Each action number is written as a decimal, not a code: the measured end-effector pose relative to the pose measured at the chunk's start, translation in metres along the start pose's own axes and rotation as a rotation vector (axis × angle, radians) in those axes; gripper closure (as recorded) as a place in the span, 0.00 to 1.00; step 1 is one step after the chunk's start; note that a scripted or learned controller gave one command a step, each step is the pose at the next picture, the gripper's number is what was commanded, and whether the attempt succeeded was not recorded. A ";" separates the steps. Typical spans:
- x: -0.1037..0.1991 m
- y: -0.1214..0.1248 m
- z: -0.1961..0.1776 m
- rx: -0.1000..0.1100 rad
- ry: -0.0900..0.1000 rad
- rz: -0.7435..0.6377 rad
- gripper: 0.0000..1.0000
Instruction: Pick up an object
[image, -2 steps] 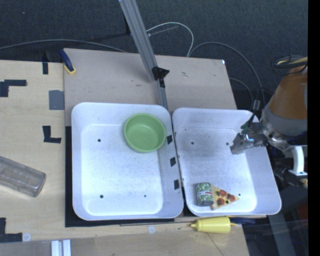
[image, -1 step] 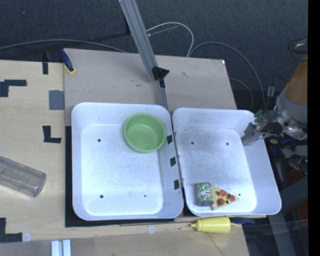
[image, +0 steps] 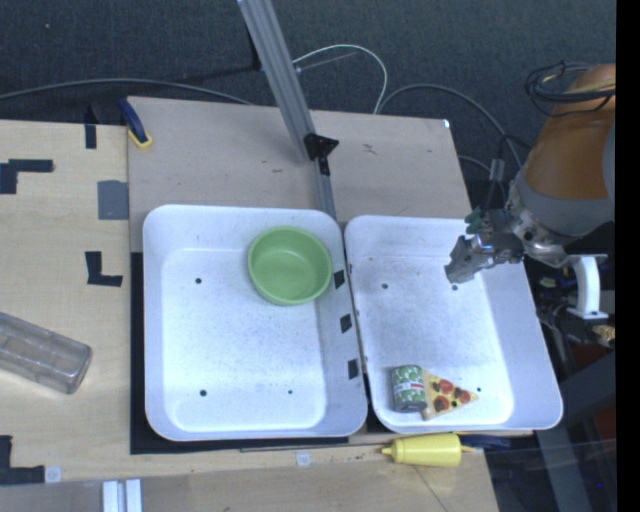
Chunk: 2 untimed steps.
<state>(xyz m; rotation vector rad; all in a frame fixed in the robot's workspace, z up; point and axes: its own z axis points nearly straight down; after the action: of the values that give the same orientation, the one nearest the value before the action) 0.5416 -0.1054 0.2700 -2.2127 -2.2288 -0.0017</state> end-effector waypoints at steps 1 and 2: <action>0.048 0.010 0.020 0.003 0.000 0.001 1.00; 0.107 0.021 0.019 0.002 0.000 -0.001 1.00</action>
<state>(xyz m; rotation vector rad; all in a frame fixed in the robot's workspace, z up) 0.5616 0.0018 0.2515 -2.2110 -2.2286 0.0000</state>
